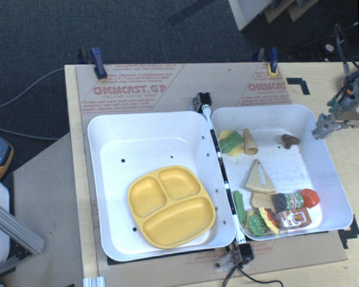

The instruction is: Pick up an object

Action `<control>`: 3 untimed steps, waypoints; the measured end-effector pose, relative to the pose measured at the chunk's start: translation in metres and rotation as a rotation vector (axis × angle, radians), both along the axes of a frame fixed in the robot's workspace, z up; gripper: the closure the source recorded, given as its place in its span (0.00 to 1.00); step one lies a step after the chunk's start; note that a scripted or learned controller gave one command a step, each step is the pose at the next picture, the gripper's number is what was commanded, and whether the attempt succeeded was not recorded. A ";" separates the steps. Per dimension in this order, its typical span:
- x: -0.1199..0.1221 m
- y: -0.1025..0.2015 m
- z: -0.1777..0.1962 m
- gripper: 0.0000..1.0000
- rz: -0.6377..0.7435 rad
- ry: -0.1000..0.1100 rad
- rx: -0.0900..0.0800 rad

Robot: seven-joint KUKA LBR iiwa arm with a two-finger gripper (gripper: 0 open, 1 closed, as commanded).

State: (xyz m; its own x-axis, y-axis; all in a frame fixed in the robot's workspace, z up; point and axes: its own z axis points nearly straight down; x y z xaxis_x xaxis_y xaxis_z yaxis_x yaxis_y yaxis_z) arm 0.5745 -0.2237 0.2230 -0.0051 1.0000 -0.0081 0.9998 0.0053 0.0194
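Claw of mine is hanging at the right edge of the scene, just over the far right rim of the right bin, and whether it is apart or together I cannot tell, since it is showing as a small grey shape with nothing visibly held. Nothing has been picked yet, so I am weighing candidates among the toy food lying in that bin. I am leaning toward the small brown piece, which is sitting alone near the far right corner, closest to me and well apart from its neighbours; it is looking light, stiff and compact, and I would be closing across its short width. A tan cone is lying just beside a yellow and green piece against the dividing wall, which is leaving less room. Beyond these, a pale wedge is lying flat in the middle, probably smooth plastic and awkward to pinch from above. At the near end, a red tomato, a ketchup bottle and green pieces are crowding together, likely to shift under contact. In the left bin, a yellow divided plate is looking broad and hard to grip.
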 end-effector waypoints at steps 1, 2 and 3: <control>0.048 0.068 -0.002 1.00 0.004 0.013 0.008; 0.045 0.062 -0.003 0.00 -0.004 0.017 0.006; 0.046 0.108 -0.056 0.00 -0.001 0.026 0.012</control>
State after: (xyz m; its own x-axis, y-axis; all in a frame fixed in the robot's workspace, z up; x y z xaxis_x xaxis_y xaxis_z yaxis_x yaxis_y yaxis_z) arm 0.6204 -0.1157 0.1667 -0.0041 1.0000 0.0038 1.0000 0.0041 -0.0071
